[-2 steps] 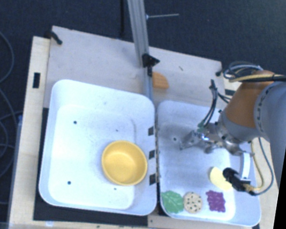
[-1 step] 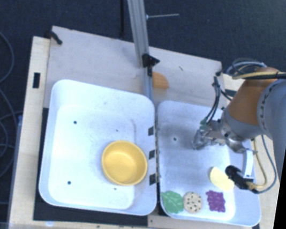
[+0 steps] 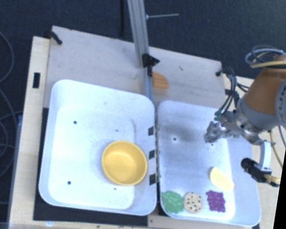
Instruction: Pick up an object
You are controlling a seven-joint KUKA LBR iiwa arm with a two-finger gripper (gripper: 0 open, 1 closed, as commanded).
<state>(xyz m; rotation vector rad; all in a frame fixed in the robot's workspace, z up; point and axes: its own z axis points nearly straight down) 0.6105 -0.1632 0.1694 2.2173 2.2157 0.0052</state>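
Right white bin (image 3: pixel 185 124): two-finger gripper (image 3: pixel 213 134) hangs over the upper part of its floor, nothing between its fingers; too small and dark here to tell whether the jaws are released or clenched. Candidates lie in a loose row along the bin's near edge: a flat green leaf-shaped piece (image 3: pixel 172 200), a round pale biscuit-like disc with dark specks (image 3: pixel 192 201), a knobbly purple cluster like toy grapes (image 3: pixel 216 200), and above it a pale yellow oval lump (image 3: pixel 222 179). All look like small, light toy food, probably stiff plastic or rubber; likely slick. The yellow lump is nearest the gripper and stands apart from its neighbours: best pinched across its short axis. Green piece and disc sit close together and low, hard to get under. Left white bin (image 3: pixel 65 125) holds a yellow round plastic bowl (image 3: pixel 124 163); rim-pinch only.
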